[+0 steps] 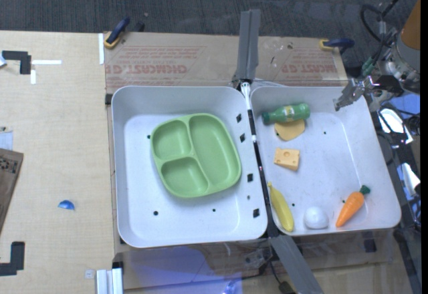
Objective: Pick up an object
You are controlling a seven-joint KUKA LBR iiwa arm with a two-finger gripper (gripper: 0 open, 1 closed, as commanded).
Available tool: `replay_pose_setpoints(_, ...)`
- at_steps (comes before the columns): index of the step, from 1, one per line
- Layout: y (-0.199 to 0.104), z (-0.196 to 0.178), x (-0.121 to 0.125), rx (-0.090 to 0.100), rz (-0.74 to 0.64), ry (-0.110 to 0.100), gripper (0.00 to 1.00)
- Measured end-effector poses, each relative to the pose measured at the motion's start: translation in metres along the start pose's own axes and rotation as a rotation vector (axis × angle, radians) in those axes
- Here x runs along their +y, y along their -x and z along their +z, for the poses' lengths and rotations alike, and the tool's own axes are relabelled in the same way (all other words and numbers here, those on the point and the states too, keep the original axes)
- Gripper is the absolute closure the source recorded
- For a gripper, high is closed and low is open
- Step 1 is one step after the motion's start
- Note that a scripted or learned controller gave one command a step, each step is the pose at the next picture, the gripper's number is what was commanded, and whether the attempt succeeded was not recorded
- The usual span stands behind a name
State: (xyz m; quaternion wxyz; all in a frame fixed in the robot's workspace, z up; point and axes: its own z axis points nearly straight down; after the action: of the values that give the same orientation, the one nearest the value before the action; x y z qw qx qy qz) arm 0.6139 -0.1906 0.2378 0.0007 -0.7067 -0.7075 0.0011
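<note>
Currently up at the far right corner of the right bin [378, 152]: gripper [348, 95], slanting down and leftward off the grey arm [408, 45], just at the bin's rim. Open or closed: cannot tell at this size and angle.

Nearest to the gripper, a little to its left and slightly nearer the camera: green bottle [286, 113], lying on its side against the far wall of the same bin. Touching the bottle on its near side, partly tucked under it: flat orange slice [291, 130]. Further down from that, apart from it: cheese [287, 158], a yellow wedge with holes, on the bin floor.

Well away from the gripper, along the near edge of the right bin: banana [281, 208] against the left wall, lengthwise; just to its right, white egg [315, 218]; then carrot [350, 208], tilted, green top toward the gripper's side, close to the egg though contact hard to judge.

Well apart from the gripper, across the divide to its left: left bin [127, 172], with a green plate [196, 154] in three compartments lying flat in the middle.

Beyond both bins, behind and to the left of the gripper: cardboard [174, 59] with red print, held by blue clamps at its corners.
</note>
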Motion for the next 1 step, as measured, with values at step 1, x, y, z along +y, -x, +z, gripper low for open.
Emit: replay_pose_setpoints(1, -0.0595, 0.1356, -0.0046, 0.0, -0.042, 0.0, 0.0)
